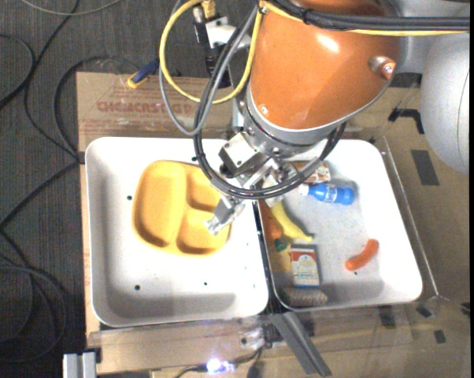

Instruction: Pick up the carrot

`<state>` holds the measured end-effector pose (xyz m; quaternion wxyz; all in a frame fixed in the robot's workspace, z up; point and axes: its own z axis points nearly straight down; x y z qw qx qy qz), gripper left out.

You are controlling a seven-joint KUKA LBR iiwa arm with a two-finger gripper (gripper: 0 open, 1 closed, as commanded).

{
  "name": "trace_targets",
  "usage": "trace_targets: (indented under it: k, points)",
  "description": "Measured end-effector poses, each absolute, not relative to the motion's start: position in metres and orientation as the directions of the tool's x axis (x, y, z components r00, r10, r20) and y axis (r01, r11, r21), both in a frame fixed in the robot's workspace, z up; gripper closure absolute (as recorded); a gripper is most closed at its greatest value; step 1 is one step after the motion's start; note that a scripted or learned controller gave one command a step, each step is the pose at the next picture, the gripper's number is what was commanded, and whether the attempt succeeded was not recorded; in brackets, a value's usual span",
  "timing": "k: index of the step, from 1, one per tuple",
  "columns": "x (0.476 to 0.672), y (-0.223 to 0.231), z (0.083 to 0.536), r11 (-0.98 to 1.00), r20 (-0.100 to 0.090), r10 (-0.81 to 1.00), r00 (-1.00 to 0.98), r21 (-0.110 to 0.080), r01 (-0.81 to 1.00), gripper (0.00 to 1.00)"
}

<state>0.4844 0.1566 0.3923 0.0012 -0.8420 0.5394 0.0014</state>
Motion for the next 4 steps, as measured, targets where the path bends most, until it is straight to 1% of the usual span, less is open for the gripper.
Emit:
trace_targets:
  k: [1,2,3,4]
  points:
    - [0.484,0.175,0.388,-0.325,-0.005,-0.946,0.325,0.000,-0.946,0.00]
    - [0.496,0.233,0.434,-0.605,-0.005,-0.796,0.605,-0.003,-0.796,0.00]
    - [0.528,0.235,0.433,-0.980,-0.006,-0.201,0.980,-0.005,-0.201,0.00]
    - [0.601,0.186,0.433,-0.841,-0.005,-0.540,0.841,-0.004,-0.540,0.00]
